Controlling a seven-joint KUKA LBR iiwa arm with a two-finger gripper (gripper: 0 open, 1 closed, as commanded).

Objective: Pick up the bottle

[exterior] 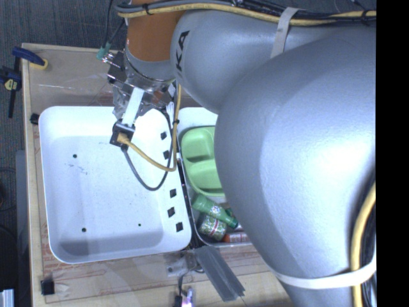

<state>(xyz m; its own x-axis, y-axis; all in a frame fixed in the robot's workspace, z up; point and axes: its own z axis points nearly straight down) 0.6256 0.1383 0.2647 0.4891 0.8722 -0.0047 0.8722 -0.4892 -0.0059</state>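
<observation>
While near rim, bottle [214, 211] crowded.

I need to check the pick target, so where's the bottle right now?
The bottle lies in the right bin, near its front end, just below the green tray and beside the arm.

arm [300, 107]: smooth grey satin shell | bins [64, 171]: glossy white plastic | bottle [214, 211]: shiny green plastic
</observation>
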